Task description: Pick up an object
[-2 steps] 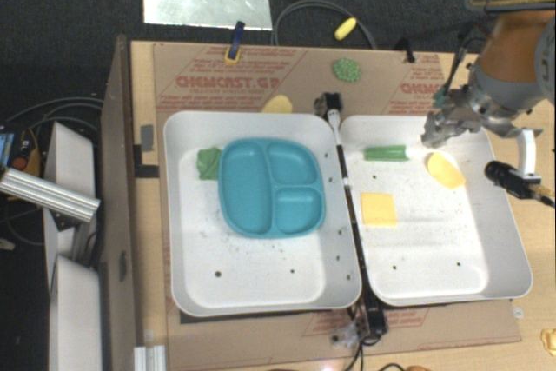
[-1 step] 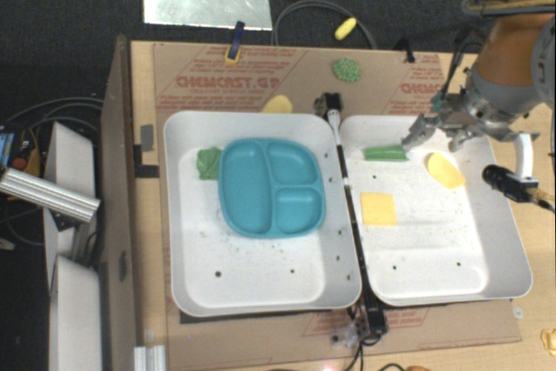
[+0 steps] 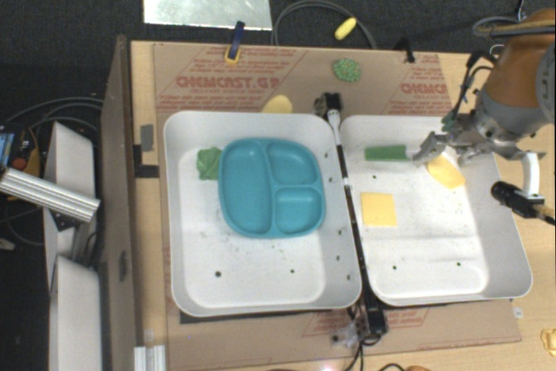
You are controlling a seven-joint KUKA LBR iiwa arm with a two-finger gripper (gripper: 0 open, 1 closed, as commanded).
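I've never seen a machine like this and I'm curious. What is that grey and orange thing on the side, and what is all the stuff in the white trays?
That is a robot arm. It reaches in from the right, and a camera looks down on it from above. At its end is a gripper, a small hand with two fingers for picking things up. It is over the right bin, close to a yellow piece; I cannot tell whether it grips anything. That bin also holds a green block and a flat yellow square. The left bin holds a blue divided plate with a small green thing beside it. The bins sit on a cardboard-covered bench.
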